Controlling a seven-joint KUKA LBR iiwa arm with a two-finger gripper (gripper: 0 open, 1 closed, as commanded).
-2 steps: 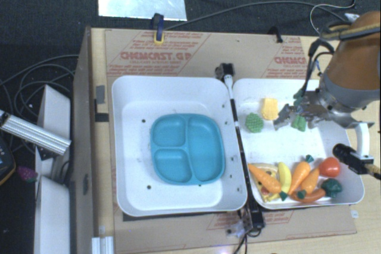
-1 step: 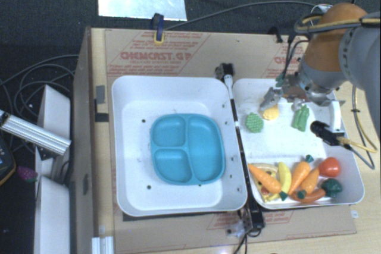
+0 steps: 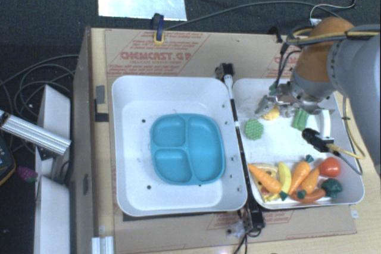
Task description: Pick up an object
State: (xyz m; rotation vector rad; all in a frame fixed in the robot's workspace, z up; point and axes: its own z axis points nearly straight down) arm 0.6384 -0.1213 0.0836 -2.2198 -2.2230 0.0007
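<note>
- Worktop [image 3: 178, 53]: brown board, two white bins side by side on it.
- Left bin [image 3: 131, 128]: holds a blue divided plate [image 3: 187, 149], lying flat at centre.
- Right bin [image 3: 351, 187]: arm [image 3: 333, 62] reaches in from the right and hangs over its far end.
- Fingers [image 3: 275, 105]: low over the bin's far-left part, right by a small yellow piece [image 3: 271, 115]; spread can't be told, grasp not visible.
- Green round toy [image 3: 254, 129]: just near-left of the fingers, apart from them.
- Near end: pile of carrots [image 3: 300, 172], banana [image 3: 284, 177], tomato [image 3: 329, 167].
</note>
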